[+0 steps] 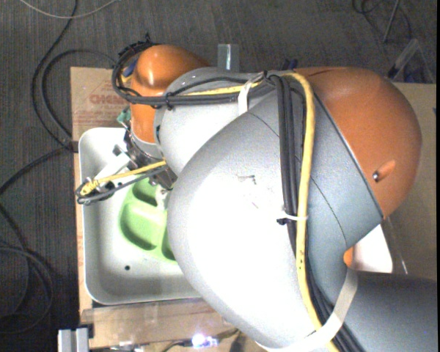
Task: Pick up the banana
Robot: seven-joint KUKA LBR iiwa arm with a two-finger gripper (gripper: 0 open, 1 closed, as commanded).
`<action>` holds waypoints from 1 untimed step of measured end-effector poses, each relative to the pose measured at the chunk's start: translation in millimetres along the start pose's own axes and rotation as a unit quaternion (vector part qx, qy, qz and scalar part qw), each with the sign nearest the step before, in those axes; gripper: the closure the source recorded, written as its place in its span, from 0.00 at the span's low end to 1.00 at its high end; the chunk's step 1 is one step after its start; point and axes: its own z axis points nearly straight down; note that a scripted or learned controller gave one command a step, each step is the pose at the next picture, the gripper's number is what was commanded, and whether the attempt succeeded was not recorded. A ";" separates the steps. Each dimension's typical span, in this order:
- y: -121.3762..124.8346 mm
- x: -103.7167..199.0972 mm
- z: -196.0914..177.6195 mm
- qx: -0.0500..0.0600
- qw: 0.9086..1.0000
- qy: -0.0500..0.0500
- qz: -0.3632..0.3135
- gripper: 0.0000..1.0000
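Hanging low over the white bin (95,270) at the left, with the grey arm (264,226) crowding most of the scene and the orange band (161,68) sitting just above the wrist. Pointing the gripper (137,158) down toward the bin's near-top corner, close above a green plastic object (138,222) lying on the bin floor. Trailing a thin yellow cable (125,174) from the wrist out over the bin's left rim, ending in a dark tip – too thin and too straight to be passing for fruit. Resting the bin on a brown cardboard sheet (95,97).

Judging the step as the approach or the descent for the grasp, not a lift. Not being able to tell whether the gripper is spread or pressed together, nor whether anything is caught in it, since its working end is lost in shadow against the wrist. Not being able to place the banana either; guessing at a spot in this bin beneath the arm's bulk, but only guessing.

Calling next for a check of the grasp – raising the wrist clear of the bin wall and seeing what, if anything, is coming up with it. Needing care to keep off the green object and to avoid snagging the cable on the rim.
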 end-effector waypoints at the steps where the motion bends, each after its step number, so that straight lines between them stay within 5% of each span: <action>1: 0.6 -2.5 -5.1 0.002 1.000 -0.005 0.000 1.00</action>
